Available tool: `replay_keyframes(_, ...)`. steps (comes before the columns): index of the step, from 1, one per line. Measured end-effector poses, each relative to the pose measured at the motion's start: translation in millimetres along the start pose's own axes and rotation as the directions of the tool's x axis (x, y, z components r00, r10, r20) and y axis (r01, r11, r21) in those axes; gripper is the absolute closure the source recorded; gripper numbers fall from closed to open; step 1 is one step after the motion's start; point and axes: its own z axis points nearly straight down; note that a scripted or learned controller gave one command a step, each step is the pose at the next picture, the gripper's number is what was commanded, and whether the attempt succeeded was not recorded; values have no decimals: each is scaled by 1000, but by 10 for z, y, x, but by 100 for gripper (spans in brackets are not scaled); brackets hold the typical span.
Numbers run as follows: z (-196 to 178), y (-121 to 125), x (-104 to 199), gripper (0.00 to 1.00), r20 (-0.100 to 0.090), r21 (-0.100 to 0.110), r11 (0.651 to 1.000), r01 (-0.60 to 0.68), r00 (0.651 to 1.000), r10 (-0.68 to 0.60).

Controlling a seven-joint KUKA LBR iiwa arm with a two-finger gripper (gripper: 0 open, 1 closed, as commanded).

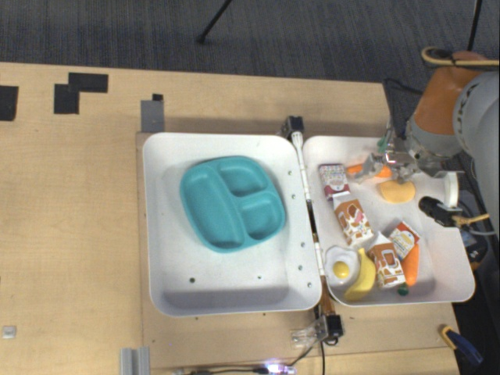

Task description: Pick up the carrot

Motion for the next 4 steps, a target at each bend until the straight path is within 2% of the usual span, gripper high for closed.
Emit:
replay_keyframes(1,-123,19,6,100,2,-2,1000,7,1000,-7)
replay_keyframes(2,-125,26,9,0,2,-6,1000,8,1000,-8)
replay_keyframes(3,22,86,-101,0,-1,14,1000,-17,1000,17)
replay_keyframes(4,-87,78,-97,100,1,25,1000,-8,1000,8)
